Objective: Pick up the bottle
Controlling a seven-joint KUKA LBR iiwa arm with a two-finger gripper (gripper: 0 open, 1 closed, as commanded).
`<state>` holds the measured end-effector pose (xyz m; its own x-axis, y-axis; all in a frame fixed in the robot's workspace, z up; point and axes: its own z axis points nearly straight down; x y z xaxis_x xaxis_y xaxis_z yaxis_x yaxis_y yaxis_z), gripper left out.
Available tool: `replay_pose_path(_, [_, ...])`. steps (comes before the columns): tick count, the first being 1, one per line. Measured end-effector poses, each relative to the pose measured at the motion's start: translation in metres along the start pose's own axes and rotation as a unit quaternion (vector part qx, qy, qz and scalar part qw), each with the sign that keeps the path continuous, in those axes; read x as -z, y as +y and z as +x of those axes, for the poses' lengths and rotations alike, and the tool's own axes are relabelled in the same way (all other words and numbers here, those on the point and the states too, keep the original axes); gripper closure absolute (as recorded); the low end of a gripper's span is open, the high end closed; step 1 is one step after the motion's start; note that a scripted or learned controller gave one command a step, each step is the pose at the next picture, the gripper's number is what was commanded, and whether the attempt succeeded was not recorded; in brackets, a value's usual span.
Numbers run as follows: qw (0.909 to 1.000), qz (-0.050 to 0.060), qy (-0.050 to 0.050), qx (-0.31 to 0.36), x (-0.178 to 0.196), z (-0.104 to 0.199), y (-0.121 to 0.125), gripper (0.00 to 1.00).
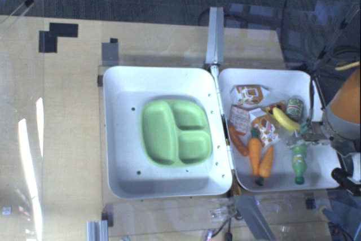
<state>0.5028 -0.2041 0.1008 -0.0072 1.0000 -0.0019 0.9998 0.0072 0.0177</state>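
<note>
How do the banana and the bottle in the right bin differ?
The banana is yellow and curved; the bottle is green and straight. The banana lies diagonally further back; the bottle lies lengthwise nearer the front edge, by the gripper. Both lie in the right bin.

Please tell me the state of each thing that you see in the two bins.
Bottle: lying flat, capped, in right bin.
Green tray: upright, in left bin.
Banana: unpeeled, lying.
Carrots: lying side by side.
Can: on its side.
Gripper: above the bottle's top.
</note>
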Motion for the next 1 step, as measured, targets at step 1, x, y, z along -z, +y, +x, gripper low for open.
replay_pose_path(1, [0.9985,0.006,0.0,-0.054,0.1175,0.0488,-0.0078,1.0])
